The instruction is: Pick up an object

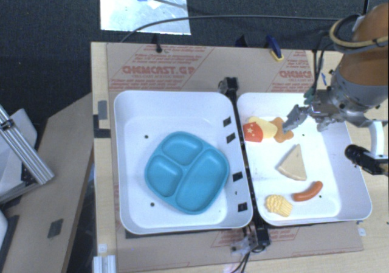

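Cardboard-topped desk (pixel 182 62) bears both bins; jaws (pixel 293 121) hang low over orange toy (pixel 281 132), presumably lining up; whether apart, I cannot tell.

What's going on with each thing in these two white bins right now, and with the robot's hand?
Blue plate: lying flat in the left bin, nothing on it.
Red and yellow toy: lying in the right bin, near the divider.
Orange piece: lying beside it, right by the gripper.
Wedge: lying flat, apart.
Sausage: lying loose.
Corn: lying loose near the front.
Gripper: low over the right bin, holding nothing visible.
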Controlling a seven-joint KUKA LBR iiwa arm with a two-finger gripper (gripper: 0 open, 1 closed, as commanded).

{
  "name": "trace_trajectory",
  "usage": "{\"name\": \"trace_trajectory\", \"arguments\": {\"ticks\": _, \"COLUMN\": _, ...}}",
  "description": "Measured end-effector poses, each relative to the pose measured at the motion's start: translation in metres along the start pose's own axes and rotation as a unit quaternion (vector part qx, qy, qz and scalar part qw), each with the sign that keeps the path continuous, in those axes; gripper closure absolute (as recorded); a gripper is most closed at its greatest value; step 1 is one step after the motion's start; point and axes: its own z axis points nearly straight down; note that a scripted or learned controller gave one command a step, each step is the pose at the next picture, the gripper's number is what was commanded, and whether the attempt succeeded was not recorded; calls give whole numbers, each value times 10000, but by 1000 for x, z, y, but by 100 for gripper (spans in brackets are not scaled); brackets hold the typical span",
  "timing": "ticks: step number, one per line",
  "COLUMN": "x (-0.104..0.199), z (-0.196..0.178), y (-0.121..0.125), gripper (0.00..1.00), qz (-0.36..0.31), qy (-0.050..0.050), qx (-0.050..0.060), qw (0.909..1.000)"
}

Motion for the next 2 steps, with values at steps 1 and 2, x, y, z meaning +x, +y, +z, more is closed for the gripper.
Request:
{"name": "trace_trajectory", "arguments": {"ticks": 1, "x": 0, "z": -5, "y": 2, "gripper": 0, "qz": -9, "qy": -5, "qx": -49, "qw": 10000}}
{"name": "trace_trajectory", "arguments": {"ticks": 2, "x": 0, "z": 58, "y": 0, "gripper": 0, "qz": 2, "qy": 0, "qx": -24, "qw": 10000}}
